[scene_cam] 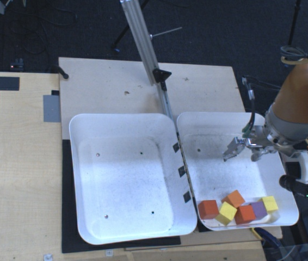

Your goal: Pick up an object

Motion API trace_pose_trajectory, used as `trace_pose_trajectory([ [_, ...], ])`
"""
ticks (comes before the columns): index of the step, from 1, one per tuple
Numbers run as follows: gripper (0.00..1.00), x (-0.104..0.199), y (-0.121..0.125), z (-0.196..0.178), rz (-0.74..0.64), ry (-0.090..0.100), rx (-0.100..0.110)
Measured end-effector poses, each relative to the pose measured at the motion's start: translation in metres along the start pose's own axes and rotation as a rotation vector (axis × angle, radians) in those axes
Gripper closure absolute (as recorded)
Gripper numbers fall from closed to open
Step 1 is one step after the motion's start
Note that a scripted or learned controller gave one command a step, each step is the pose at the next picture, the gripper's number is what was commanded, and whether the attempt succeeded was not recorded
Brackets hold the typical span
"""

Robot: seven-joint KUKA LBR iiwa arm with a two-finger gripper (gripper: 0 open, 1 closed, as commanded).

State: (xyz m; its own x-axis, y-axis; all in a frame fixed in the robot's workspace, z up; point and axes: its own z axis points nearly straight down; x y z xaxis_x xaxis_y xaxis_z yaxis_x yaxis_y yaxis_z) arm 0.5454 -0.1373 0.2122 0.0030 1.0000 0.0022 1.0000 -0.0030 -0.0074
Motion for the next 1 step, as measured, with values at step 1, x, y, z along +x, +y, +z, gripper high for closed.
trace_pose_trajectory([
  [1, 0.00, -0.0084, -0.0401, 0.1230, 0.000, -0.001, -0.008],
])
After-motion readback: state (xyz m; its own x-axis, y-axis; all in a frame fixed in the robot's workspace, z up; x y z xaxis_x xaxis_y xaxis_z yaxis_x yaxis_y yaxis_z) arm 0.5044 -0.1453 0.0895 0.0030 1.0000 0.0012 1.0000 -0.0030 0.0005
